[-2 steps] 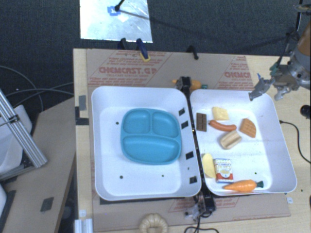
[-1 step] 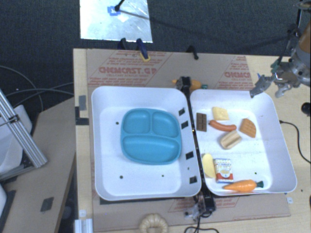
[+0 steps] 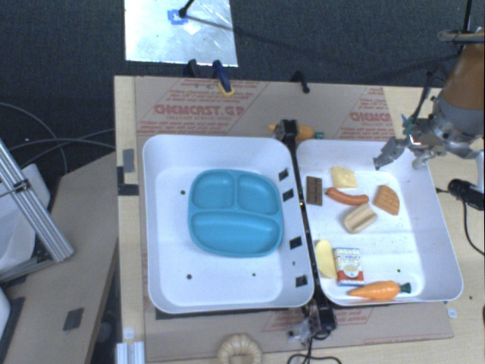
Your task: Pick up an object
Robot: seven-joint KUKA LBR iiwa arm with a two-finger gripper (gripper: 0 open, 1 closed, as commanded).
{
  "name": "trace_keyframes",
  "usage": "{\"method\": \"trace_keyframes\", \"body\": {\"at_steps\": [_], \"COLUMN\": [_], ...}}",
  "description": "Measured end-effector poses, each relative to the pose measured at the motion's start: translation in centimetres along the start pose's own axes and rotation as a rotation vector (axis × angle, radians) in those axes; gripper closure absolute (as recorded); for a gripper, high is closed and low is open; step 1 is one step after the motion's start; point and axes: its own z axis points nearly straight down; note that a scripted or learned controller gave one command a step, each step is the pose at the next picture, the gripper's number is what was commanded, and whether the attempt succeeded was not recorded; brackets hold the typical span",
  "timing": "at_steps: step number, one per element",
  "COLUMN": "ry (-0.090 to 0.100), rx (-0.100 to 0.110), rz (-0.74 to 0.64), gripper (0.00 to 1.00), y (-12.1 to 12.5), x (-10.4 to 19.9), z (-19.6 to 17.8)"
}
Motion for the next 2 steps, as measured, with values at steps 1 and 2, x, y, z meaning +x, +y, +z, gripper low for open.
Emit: {"method": "trace_keyframes", "body": {"at_steps": [1,2], "ry": [0.000,-0.001], "rx": [0.000,-0.002], "rz": [0.001,-0.001], "gripper": [0.00,0.00], "y": [-1.0,-1.1], "x": [0.1,0.7], "z": [5.2,9.4]}}
